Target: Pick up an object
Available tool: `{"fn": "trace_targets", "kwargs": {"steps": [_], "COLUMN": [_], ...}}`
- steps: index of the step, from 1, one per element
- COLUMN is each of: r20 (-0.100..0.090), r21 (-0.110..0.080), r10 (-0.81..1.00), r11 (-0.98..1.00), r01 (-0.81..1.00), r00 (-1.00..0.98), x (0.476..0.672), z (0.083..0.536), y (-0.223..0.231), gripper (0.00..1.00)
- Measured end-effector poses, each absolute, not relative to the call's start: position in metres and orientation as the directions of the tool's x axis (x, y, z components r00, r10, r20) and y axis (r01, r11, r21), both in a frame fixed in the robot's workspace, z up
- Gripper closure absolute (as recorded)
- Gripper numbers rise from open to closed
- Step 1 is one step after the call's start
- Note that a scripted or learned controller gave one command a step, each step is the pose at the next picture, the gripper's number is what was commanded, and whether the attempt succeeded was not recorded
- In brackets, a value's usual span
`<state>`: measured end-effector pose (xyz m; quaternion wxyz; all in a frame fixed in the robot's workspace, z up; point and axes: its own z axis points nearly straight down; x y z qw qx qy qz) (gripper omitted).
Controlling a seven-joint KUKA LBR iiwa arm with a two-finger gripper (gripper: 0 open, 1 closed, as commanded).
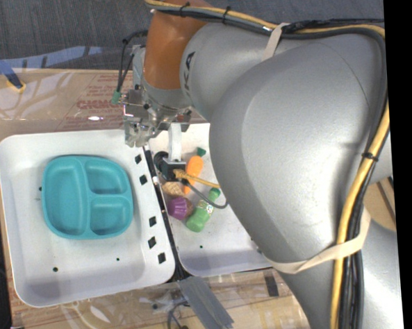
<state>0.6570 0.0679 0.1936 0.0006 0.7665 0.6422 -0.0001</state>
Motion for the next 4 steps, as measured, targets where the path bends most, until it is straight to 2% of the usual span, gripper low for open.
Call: {"fn": "trace_targets", "kwargs": {"steps": [1, 2, 3, 4], "r20": [0.0, 0.002, 0.0, -0.001], "r21": [-0.003, 0.005, -0.01, 0.002], "r10": [1.0, 0.999, 0.969, 0.994], "r11": [0.023, -0.037, 0.246, 0.108], "r01": [1.0, 0.999, 0.969, 0.994], "r00": [-0.023, 0.037, -0.246, -0.108], "x": [0.655, 0.6, 0.593, 0.648], "z": [0.11, 0.203, 0.125, 0.203], "y": [0.222, 0.157, 0.212, 0.19], "gripper": [1.0, 1.0, 1.0, 1.0]}}
